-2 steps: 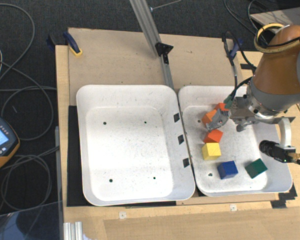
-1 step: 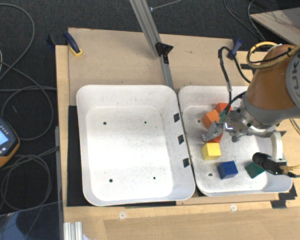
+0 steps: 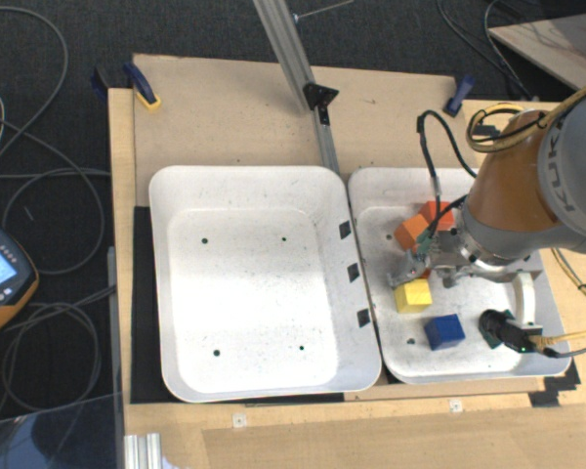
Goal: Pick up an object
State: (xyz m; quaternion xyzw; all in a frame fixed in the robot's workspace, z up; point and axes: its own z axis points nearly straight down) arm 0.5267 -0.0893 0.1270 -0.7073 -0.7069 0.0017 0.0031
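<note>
Inside right bin (image 3: 371, 291): yellow block (image 3: 413, 295), blue block (image 3: 444, 331)

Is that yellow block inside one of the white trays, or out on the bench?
Inside. The yellow block lies on the floor of the right bin, beside a blue block.

Orange block (image 3: 411, 231), yellow cube (image 3: 413, 295) and blue cube (image 3: 444, 331) (all lying apart) in right bin (image 3: 371, 262).

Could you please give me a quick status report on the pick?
Gripper low in right bin, fingers unclear. Orange block beside it, nothing seen held. Yellow block and blue block close by.
</note>
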